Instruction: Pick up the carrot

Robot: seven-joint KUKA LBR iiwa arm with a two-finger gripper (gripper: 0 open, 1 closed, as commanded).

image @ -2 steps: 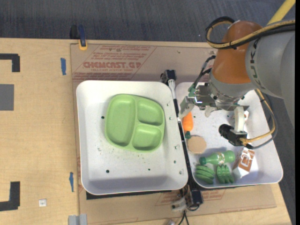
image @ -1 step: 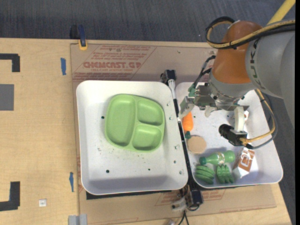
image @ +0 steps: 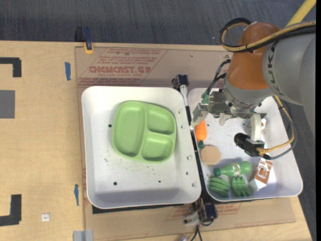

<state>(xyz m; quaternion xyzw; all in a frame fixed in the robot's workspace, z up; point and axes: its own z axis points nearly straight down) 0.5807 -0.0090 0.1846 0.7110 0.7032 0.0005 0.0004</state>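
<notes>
Claw (image: 201, 115) low over right bin (image: 288, 169), just above carrot (image: 201, 131) by left wall; finger spread impossible to tell.

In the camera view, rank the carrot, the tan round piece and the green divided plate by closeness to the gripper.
1. carrot, just below the gripper, by the right bin's left wall.
2. tan round piece, further down that bin.
3. green divided plate, in the left bin.
</notes>
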